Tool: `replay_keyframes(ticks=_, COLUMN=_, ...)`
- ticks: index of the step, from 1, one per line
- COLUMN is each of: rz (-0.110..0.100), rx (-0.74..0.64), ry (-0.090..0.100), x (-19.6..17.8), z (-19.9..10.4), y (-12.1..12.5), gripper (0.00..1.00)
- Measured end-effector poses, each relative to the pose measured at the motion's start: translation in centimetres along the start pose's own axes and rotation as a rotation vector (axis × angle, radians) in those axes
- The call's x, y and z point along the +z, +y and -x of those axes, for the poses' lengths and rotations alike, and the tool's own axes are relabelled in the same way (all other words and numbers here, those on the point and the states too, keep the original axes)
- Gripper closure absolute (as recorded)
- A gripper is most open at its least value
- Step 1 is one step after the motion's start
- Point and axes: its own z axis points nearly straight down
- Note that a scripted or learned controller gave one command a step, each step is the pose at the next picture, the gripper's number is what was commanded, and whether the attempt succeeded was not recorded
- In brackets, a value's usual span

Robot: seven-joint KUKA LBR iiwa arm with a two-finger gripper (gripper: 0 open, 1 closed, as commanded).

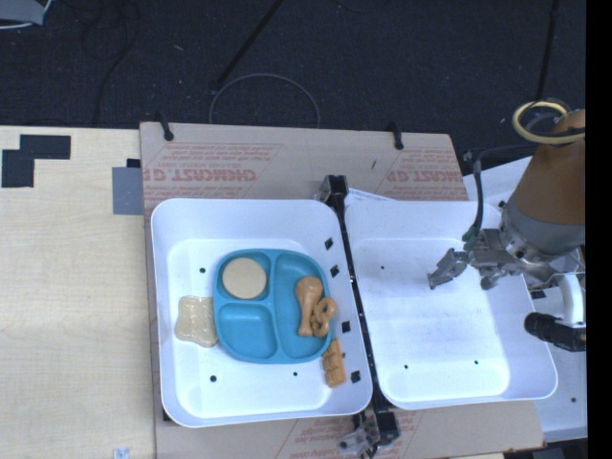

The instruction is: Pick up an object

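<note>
My gripper [468,274] hangs over the right bin [449,390], near its right side, open, with nothing between its fingers. The objects lie in the left bin [182,395]. A blue divided tray [251,335] carries a round tan disc [243,277] in its top-left compartment and a tan pretzel-like piece [313,305] in its right compartment. A pale bread-like slice [196,320] rests against the tray's left edge. A small tan chunk [334,362] sits beside the tray's lower right corner, close to the divider between the bins.
The bins sit on a cardboard sheet [287,165] on a pale wooden bench [67,304]. A black clamp strip [346,285] runs between the bins. The arm's orange band [559,175] stands above the right bin's far right edge. Dark floor with cables lies behind.
</note>
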Motion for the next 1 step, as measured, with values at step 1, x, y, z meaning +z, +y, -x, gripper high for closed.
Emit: replay_keyframes(ticks=1, rz=0.013, rx=-0.002, ry=-0.003, x=-0.69, z=0.03, y=0.31, gripper=0.0)
